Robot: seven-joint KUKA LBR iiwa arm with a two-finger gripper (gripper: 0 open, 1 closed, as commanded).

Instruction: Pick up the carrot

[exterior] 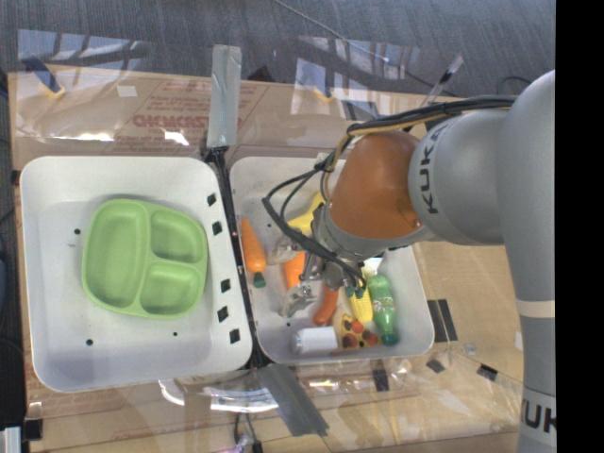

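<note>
An orange carrot [253,245] with a green stub lies along the left wall of the right bin [415,281]. My gripper [304,291] reaches down into the middle of that bin, a little right of the carrot and apart from it. Two other orange pieces lie close to the gripper: one [294,268] just above it, one [327,305] just below right. The orange wrist band [373,192] and the grey arm cover the bin's upper right part.
A yellow item [304,221], a corn cob [360,302], a green bottle [381,307] and a white cylinder [314,340] crowd the right bin. The left bin [47,253] holds a green divided plate [145,257]. Black cables loop beside the wrist.
</note>
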